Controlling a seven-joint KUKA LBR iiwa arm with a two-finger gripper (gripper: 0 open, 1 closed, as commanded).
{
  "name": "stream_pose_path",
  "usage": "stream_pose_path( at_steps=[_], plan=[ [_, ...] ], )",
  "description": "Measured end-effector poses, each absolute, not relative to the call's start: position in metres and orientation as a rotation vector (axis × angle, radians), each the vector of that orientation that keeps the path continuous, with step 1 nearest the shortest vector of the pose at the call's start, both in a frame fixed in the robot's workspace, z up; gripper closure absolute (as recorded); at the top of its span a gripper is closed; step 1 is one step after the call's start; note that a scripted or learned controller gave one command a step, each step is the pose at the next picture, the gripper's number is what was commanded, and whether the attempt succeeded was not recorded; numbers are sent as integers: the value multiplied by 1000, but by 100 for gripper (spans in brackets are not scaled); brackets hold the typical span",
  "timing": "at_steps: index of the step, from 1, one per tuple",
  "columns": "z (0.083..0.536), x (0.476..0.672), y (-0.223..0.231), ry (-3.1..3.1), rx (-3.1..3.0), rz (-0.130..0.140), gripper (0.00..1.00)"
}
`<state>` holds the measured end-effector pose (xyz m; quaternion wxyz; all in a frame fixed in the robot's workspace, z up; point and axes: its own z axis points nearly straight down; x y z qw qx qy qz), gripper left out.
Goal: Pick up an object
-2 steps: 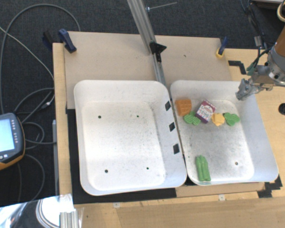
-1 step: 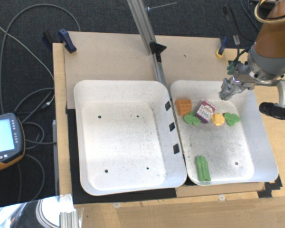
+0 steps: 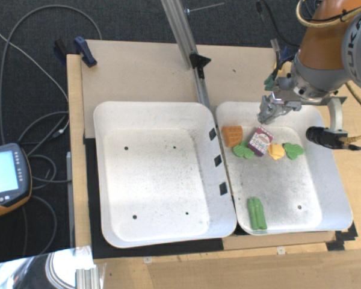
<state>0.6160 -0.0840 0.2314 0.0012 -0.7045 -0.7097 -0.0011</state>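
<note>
I judge the approach step: two-finger gripper [image 3: 269, 114], finger state unreadable to me, poised at twelve o'clock of the small purple-and-white carton [image 3: 260, 142]; next, descend and close

Claw [image 3: 269, 114]: dull grey metal beneath a glossy orange band [image 3: 331, 32]. Below it, the right bin [image 3: 325, 185] is matt white plastic, finely speckled; well to its left, the left bin [image 3: 108, 125] matches. Worktop [image 3: 138, 71]: smooth pale wood, unvarnished in look. Green stick [image 3: 256, 213], far below the claw: matt, ridged.
</note>
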Motion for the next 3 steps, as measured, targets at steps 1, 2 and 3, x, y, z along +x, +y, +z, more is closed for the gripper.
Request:
stream_pose_path(
  at_steps=[1, 2, 3],
  plan=[
    [240, 622, -32, -2229, -2213, -5, 100],
    [229, 614, 25, -2225, -2210, 1, 100],
    [229, 607, 89, -2227, -2209, -1, 100]
  ],
)
